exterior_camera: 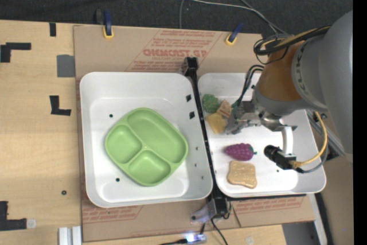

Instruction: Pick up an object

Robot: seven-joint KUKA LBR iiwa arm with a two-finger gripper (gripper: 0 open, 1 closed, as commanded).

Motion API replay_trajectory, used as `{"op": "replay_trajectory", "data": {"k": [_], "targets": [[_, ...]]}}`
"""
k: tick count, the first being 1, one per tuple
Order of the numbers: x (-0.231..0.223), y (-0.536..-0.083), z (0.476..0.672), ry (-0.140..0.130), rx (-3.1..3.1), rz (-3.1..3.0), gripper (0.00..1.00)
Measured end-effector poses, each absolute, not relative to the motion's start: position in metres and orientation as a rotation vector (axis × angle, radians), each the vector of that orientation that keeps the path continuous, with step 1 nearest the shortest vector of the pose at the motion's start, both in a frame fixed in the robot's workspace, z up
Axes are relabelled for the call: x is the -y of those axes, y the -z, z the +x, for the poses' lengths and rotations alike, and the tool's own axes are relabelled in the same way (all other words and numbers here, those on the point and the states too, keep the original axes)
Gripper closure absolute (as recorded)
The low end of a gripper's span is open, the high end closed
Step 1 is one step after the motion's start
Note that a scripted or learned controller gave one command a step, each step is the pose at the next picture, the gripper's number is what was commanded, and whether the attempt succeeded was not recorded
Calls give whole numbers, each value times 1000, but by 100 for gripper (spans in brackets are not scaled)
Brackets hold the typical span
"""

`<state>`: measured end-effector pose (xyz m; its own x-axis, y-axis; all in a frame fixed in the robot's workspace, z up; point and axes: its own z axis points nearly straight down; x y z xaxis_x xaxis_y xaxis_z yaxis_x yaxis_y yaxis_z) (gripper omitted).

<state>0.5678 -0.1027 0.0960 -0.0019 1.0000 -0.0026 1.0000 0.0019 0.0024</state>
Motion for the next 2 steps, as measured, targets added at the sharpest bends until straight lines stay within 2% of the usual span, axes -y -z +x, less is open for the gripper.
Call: {"op": "replay_trajectory", "data": {"k": [1, 2], "targets": [[107, -158, 571, -3, -2220, 2218, 100], [109, -212, 562, -3, -2220, 2218, 100]]}}
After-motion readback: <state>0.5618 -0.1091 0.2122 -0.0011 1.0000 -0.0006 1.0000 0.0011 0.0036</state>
